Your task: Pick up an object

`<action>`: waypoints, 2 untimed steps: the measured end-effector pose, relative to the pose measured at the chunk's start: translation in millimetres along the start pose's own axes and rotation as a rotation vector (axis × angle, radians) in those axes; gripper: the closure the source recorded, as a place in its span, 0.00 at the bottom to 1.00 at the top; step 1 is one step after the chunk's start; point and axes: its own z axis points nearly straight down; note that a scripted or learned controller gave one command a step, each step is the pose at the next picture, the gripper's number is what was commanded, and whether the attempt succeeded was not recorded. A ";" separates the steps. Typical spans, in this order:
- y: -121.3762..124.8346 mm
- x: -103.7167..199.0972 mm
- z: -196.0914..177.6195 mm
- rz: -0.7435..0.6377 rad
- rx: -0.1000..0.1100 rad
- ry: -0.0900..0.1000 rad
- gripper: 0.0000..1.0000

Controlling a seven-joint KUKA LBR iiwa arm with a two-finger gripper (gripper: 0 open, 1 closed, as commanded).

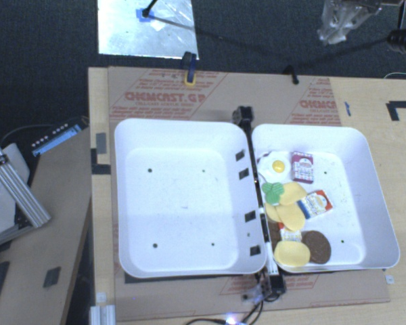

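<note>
- Camera view: gripper [338,26] is up at top right, well clear of both bins; blurred, can't tell its state, nothing visibly held.
- Objects all sit in the right bin [365,181], bunched at its left side: fried egg [276,165], maroon packet [302,166], yellow discs [291,212], brown disc [317,246].
- Left bin [183,195] holds no objects.
- Progress: pick not started; descend, grasp and lift all remain.
</note>
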 end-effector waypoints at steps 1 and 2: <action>-36.3 44.9 -30.4 -0.002 0.002 0.002 1.00; -126.9 91.6 -29.1 -0.003 0.007 0.003 1.00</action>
